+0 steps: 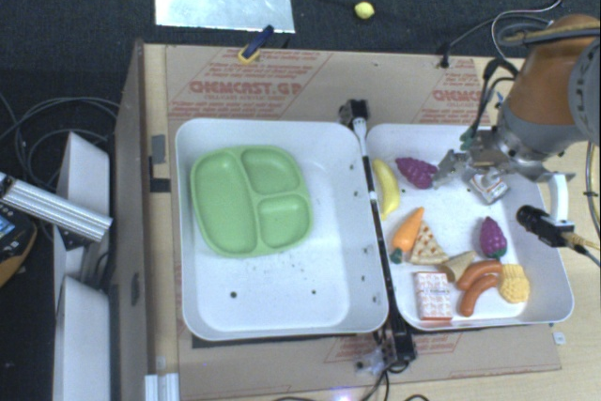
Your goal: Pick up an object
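Two white bins sit side by side. The left bin [216,296] holds one green divided plate [251,199]. The right bin [554,296] holds one banana [385,186], two purple pieces [416,171] [492,237], one carrot [408,233], one pizza slice [427,246], one sausage [477,284], one corn [513,282] and one wafer box [433,295]. The gripper [479,172] hovers over the right bin's far side with nothing visibly between its fingers; their spread cannot be told. The banana lies along the bin's left wall, its long axis running near to far

Toys [449,258] crowded, bare floor [451,207] between
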Robot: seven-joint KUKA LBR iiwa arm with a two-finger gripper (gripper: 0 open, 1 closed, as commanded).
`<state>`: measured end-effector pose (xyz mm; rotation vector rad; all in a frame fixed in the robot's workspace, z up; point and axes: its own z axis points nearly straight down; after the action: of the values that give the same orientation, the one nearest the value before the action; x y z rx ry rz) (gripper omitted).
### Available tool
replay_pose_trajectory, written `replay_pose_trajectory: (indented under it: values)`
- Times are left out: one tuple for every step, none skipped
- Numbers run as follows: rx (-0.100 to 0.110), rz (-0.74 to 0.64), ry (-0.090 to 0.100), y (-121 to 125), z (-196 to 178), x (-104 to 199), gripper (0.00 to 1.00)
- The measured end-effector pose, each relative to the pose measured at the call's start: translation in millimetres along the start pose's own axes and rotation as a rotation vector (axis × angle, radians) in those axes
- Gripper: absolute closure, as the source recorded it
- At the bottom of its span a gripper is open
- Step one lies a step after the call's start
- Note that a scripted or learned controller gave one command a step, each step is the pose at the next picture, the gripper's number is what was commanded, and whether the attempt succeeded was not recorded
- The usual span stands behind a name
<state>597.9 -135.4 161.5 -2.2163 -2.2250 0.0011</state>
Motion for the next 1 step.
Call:
replay_pose_trajectory:
  values:
    - [-0.001,-0.001,0.000,33.3,62.8,39.5,0.00]
